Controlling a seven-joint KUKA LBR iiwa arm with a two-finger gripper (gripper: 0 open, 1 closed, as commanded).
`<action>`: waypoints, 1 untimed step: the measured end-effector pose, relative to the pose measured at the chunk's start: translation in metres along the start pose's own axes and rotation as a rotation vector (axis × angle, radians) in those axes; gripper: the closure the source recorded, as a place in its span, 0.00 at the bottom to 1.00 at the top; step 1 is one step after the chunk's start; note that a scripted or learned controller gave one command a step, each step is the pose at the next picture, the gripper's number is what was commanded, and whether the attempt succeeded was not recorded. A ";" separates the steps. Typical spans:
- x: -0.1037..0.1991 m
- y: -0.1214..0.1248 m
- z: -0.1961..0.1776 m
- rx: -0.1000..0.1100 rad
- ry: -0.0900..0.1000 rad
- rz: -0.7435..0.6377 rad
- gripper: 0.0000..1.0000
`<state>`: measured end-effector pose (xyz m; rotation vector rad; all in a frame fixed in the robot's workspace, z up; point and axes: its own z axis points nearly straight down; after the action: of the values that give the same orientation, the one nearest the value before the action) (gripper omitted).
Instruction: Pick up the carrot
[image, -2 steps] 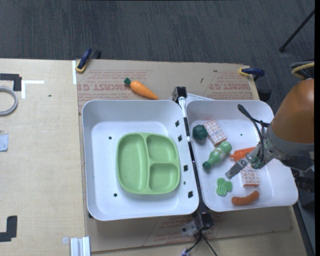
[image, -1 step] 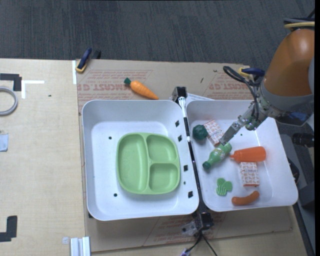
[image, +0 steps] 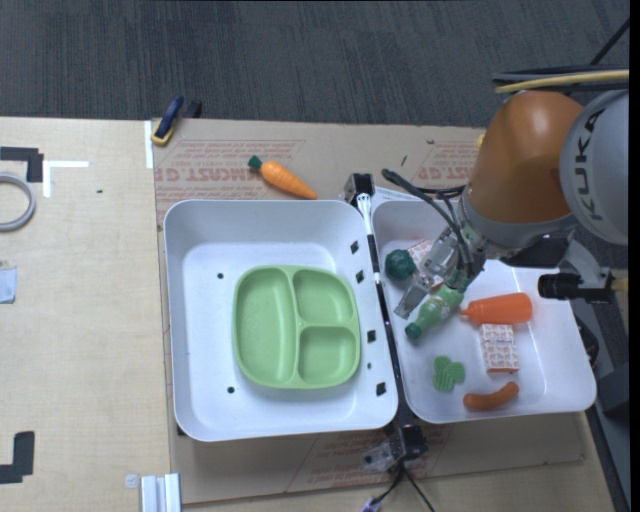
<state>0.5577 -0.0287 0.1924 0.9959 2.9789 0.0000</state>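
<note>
- Two white bins: left bin (image: 190, 330), right bin (image: 560, 390).
- One green divided plate (image: 296, 327), in the left bin.
- Two carrots: one carrot (image: 283, 177) behind the left bin, another carrot (image: 497, 308) in the right bin.
- One sausage (image: 491, 398).
- One green bottle (image: 436, 311).

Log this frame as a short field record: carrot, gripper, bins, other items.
carrot: small orange carrot lying on the cardboard above the left bin, outside both bins
gripper: gripper low in the right bin, beside a green bottle
left bin contents: green divided plate
right bin contents: orange bottle, sausage, small carton
</note>
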 end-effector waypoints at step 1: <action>0.004 0.019 0.000 -0.001 -0.002 -0.204 0.00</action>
<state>0.5659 -0.0113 0.1923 0.6872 3.0628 0.0006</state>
